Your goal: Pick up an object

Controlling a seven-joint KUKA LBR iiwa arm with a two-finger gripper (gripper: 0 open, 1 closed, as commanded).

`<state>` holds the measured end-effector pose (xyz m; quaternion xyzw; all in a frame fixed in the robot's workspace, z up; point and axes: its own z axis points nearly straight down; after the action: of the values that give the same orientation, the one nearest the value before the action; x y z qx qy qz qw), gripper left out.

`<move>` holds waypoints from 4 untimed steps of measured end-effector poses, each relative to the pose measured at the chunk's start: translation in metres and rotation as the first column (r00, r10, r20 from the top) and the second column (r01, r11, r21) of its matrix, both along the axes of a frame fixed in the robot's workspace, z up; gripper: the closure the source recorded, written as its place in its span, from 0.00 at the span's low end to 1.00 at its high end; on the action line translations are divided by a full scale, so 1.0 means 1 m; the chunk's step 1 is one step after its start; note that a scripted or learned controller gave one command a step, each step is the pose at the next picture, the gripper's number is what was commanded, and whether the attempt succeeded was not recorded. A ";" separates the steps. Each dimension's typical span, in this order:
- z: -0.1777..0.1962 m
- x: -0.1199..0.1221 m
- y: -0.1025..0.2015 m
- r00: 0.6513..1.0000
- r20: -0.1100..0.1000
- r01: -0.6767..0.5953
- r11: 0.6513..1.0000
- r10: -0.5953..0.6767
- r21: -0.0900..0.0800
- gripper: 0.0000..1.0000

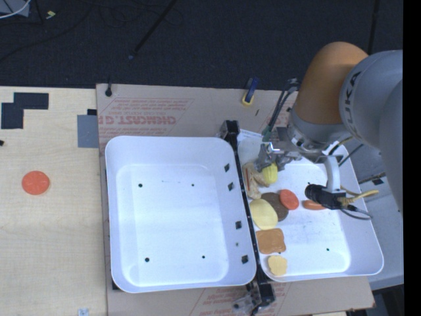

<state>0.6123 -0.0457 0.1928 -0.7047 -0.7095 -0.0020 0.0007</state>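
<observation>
Gripper (270, 164) is hovering at the right bin's (358, 259) upper-left corner, fingers pinching a small yellow piece (270, 174), lifted just above the food pile (271, 210) lying along the bin's left wall; left bin (125, 268) is sitting beside it.

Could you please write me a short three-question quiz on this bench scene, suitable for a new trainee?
1. True or false: the food items lie in the right bin.
2. Which item is nearest the gripper? A) orange disc B) yellow-green piece C) brown toast-like slab
3. Fill in: the arm's band above the wrist is ____.

Key: 1 true; 2 B; 3 orange.
</observation>
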 end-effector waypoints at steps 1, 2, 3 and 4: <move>0.017 -0.006 0.117 1.000 -0.003 -0.005 1.000 0.005 0.001 1.00; 0.042 0.005 0.195 1.000 -0.001 -0.001 1.000 0.001 -0.001 1.00; 0.169 0.016 0.219 1.000 0.010 0.003 1.000 -0.003 0.001 1.00; 0.103 0.031 0.242 1.000 -0.009 0.005 1.000 -0.005 -0.005 1.00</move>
<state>0.6437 0.1962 0.2960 -0.7066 -0.7076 0.0029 0.0019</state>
